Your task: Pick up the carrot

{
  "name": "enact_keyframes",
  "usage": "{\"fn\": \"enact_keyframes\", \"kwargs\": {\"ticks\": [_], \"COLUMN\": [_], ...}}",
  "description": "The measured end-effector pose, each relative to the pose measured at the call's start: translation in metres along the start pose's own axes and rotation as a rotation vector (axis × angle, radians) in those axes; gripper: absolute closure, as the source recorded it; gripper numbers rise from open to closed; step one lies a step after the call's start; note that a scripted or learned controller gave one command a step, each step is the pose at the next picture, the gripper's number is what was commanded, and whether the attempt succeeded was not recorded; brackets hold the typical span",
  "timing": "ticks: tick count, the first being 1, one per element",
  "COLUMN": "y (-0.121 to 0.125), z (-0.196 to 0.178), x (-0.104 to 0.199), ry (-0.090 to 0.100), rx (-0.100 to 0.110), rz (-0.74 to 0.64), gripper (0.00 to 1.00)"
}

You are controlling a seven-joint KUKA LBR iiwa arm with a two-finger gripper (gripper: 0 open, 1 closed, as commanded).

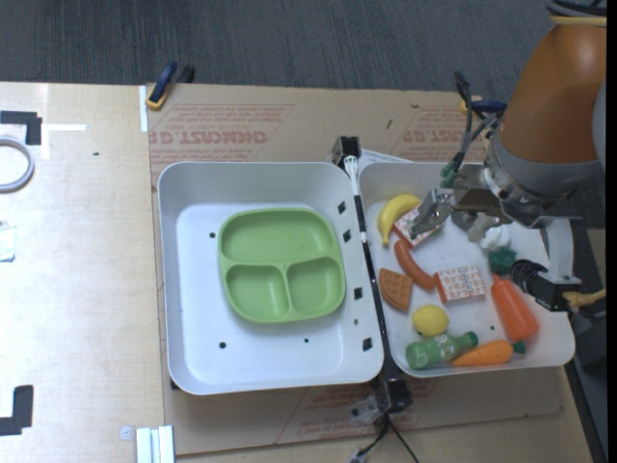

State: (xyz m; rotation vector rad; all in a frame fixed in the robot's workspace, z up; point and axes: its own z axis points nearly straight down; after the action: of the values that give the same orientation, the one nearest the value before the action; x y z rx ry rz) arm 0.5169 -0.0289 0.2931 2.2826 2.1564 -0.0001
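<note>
Camera view, hand (431, 212) over banana (393, 214), carrot (485, 354) at right bin (559, 350) edge

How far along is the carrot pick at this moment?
Nothing looks done yet: the carrot lies at the near edge of the right bin, beside the green bottle. In hand: the gripper sits at the bin's far side near the banana, well away from the carrot. Left: move over, grasp and lift.

Upside-down red printing, unreadable at this size, on the cardboard sheet (253, 124) under the bins.
</note>
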Motion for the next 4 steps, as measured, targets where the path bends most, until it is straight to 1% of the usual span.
{"fn": "enact_keyframes", "kwargs": {"ticks": [1,2,3,4], "y": [-0.042,-0.041,-0.038,-0.038], "z": [0.085,0.075,0.066,0.073], "x": [0.041,0.041,-0.015,-0.025], "ry": [0.001,0.001,0.0,0.0], "rx": [0.002,0.001,0.0,0.001], "rz": [0.026,0.028,0.115,0.428], "gripper": [0.0,1.0,1.0,1.0]}}
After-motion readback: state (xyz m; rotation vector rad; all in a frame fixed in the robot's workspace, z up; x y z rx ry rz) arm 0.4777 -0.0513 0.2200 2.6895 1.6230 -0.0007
